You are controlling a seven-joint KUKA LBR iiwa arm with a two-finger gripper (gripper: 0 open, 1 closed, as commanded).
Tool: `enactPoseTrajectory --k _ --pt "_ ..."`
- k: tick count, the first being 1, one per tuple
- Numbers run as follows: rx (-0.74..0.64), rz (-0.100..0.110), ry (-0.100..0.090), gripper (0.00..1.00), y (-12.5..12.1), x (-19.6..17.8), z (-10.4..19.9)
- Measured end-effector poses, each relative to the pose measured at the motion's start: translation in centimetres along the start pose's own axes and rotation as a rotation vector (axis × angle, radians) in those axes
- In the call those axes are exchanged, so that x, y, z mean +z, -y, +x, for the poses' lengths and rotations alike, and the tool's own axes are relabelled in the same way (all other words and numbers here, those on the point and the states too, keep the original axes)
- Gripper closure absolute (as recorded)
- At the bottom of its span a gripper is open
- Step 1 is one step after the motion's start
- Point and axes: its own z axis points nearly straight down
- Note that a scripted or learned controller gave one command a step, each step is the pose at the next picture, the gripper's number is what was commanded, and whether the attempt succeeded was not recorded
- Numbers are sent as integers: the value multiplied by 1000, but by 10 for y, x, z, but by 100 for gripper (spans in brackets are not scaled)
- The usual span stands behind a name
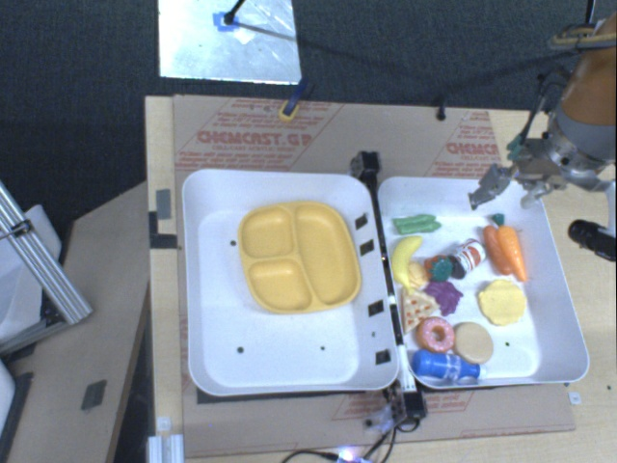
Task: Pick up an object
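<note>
The right bin point(559, 350) holds several toy foods: a green pickle point(416, 224), a banana point(406, 256), an orange carrot point(506, 248), a small red and white can point(469, 257), a purple grape bunch point(446, 296), a yellow round piece point(502, 301), a pink donut point(436, 335), a tan bun point(472, 342) and a blue bottle point(445, 367). My gripper point(508, 189) hangs above the bin's back edge, just behind the carrot. Its fingers stand apart with nothing between them.
The left bin point(212, 336) bears a yellow divided plate point(292, 256). A black clip divider point(376, 258) runs between the bins. A metal sheet point(229, 27) lies at the back, and an aluminium frame point(34, 268) stands at the left.
</note>
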Motion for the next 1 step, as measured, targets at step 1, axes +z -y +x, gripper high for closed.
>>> enactPoseTrajectory --k 1 --pt "-2 -12 2 0 -2 -8 0"
